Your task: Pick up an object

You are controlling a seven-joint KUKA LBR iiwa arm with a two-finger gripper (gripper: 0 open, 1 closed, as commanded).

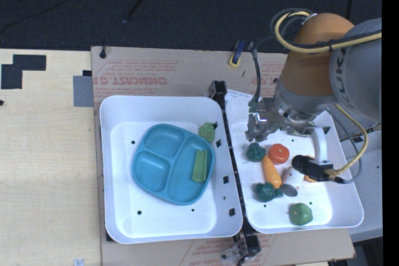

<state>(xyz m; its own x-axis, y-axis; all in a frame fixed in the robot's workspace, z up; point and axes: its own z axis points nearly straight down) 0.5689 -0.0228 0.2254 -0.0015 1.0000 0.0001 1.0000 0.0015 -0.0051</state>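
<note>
my gripper (257, 129): low over the right bin (349, 209), upper-left part; can't tell its state
target: dark green toy (254, 151) just below me, toward the camera, near touching
next nearest: tomato (278, 153), carrot (270, 172), long axis running away from me
my arm: in from the right, wrist bent down

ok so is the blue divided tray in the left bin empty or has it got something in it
Not empty. The blue tray in the left bin holds a light green block in its right-hand compartment; its other compartments look bare.
</note>
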